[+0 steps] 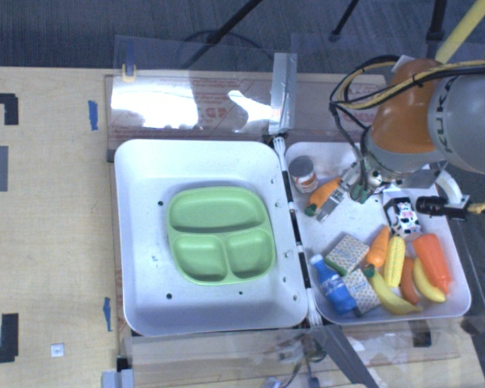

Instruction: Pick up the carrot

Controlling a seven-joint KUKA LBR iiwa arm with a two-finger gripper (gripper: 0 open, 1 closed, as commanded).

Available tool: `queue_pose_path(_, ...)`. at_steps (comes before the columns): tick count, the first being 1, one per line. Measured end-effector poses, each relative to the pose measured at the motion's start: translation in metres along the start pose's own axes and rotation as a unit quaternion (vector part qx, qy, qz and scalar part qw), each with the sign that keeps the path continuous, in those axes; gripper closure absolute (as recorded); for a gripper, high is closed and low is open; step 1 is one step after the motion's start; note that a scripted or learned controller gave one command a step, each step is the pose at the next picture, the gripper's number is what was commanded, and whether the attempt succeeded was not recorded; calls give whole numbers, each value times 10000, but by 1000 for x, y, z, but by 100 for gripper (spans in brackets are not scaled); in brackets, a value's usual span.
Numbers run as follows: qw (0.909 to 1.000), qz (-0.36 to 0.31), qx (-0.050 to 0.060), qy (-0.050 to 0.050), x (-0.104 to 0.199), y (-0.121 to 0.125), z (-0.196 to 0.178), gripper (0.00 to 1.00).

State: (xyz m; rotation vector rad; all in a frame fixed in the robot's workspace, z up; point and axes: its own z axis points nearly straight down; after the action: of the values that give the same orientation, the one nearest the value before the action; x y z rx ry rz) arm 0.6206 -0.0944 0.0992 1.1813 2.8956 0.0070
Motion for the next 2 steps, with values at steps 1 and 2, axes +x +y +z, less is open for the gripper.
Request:
queue_pose_path(1, 10000, 0, 0, 0, 0, 0, 0, 0)
queue_pose_path(2, 10000, 0, -19, -24, -1, 1, -11, 100)
